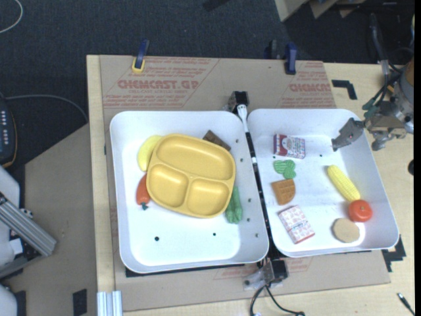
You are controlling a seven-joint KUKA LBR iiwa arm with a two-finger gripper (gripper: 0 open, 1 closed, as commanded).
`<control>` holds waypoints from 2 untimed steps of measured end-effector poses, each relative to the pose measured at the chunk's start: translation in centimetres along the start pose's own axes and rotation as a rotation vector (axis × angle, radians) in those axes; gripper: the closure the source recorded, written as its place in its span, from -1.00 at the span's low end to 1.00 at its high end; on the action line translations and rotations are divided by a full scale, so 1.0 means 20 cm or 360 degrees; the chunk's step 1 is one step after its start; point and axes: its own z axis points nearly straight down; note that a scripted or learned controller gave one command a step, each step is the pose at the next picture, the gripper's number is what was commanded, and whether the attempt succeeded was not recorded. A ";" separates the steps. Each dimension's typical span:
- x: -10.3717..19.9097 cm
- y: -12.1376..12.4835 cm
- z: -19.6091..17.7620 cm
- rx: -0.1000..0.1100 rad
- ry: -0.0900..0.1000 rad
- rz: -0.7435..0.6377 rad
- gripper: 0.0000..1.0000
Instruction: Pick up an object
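Observation:
The right bin (316, 120) holds a red and white packet (289, 145), a green piece (285, 168), an orange-brown wedge (283, 190), a second red and white packet (297, 223), a yellow corn cob (343, 182), a red tomato (360, 210) and a tan round cookie (346, 230). My gripper (364, 137) hangs over that bin's far right corner, above and to the right of the corn. Its fingers (346, 135) are spread apart, open, with nothing between them.
The left bin (177, 249) carries a yellow divided plate (191, 175). A yellow item (148, 151), a red-orange pepper (142, 191), a green vegetable (234, 206) and a brown piece (214, 137) lie around it. A black divider (248, 151) runs between the bins.

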 end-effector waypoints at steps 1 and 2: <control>0.00 0.01 -0.03 -0.0020 -0.0004 -0.0005 -1.00; 0.04 0.03 0.20 -0.0011 -0.0001 -0.0004 -1.00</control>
